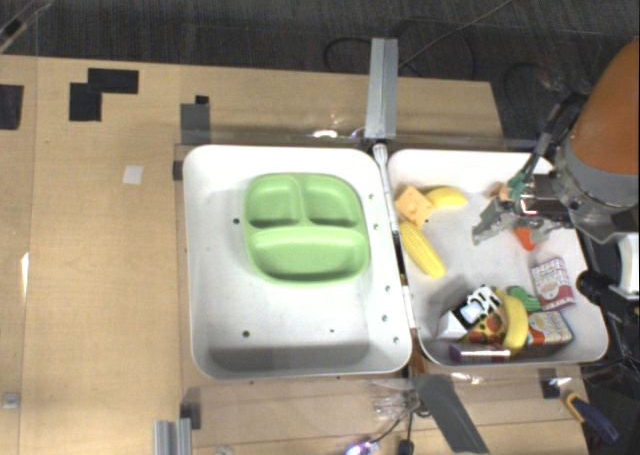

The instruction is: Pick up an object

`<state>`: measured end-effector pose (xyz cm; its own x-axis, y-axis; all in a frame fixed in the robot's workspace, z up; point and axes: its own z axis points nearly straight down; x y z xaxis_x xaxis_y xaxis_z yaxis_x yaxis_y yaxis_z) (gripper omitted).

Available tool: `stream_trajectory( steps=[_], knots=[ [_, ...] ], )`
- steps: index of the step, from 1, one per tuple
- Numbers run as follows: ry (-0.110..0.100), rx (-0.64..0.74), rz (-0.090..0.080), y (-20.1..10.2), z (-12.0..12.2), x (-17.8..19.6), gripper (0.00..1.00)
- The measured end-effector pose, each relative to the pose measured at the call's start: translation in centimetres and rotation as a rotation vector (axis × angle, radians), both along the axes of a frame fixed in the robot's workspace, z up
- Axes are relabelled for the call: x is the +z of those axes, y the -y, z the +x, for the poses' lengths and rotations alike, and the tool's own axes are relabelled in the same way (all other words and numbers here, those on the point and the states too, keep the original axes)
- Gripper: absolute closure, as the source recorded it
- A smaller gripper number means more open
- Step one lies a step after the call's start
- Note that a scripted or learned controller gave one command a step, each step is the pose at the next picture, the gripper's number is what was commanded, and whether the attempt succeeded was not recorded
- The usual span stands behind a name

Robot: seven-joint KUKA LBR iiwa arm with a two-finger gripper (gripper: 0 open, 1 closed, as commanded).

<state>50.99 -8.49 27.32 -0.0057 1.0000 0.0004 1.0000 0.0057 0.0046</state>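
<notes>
1. Overhead, the gripper (497, 217) is seen above the right bin (448, 333), its fingers spread with nothing between them.
2. Just left of it, a corn cob (422, 249), a yellow lemon (446, 199) and a cheese wedge (413, 205) are found.
3. A green divided plate (303, 225) is held by the left bin (215, 273).

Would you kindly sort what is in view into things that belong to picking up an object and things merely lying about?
Belongs to the job:
- pincer, above the right bin
- corn cob
- yellow lemon-like piece
- cheese wedge
- banana
- small cartons

Just lying about:
- green divided plate in the left bin
- cables on the floor
</notes>
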Motion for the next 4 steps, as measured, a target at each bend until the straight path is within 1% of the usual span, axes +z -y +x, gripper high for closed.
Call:
stream_trajectory(
  steps=[1, 2, 3, 4],
  knots=[
    [-0.001, -0.053, 0.001, 0.1, 3.3, -3.8, 0.0],
    [0.003, -0.011, -0.001, 0.5, 5.2, -17.6, 0.0],
    [0.007, 0.022, -0.002, 2.9, 13.8, -18.4, 0.0],
    [0.015, 0.027, 0.0, 2.7, 14.1, -17.0, 1.0]
  ],
)
